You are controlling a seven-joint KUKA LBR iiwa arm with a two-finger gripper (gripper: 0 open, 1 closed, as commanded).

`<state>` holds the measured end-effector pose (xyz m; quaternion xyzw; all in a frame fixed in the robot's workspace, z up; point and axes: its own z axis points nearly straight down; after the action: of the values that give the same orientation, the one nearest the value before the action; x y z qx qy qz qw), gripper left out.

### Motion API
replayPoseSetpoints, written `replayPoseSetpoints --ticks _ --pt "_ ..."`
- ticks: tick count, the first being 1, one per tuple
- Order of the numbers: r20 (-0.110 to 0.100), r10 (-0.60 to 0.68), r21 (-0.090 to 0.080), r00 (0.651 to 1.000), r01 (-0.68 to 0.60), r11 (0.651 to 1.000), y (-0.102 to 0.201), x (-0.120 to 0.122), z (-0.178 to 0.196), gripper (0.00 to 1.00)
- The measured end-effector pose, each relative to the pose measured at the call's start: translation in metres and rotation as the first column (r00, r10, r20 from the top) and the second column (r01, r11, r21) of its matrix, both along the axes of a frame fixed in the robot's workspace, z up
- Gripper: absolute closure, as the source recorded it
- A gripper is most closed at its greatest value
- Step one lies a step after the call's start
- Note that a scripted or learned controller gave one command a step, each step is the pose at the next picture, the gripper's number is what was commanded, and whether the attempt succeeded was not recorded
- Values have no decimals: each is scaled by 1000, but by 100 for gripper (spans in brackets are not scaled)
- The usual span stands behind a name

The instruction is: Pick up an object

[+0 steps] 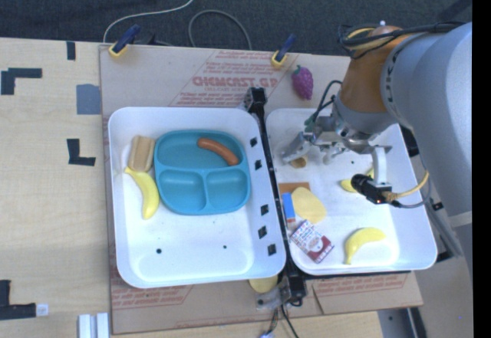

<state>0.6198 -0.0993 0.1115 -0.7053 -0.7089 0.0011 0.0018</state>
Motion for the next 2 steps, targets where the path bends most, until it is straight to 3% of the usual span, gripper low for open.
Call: replayPoseSetpoints --ticks 1,2 --pt "4 -3 -1 1000 3 1000 -16 36 -28 0" --pt "7 -1 -3 1000 1 1000 -15 36 -15 100"
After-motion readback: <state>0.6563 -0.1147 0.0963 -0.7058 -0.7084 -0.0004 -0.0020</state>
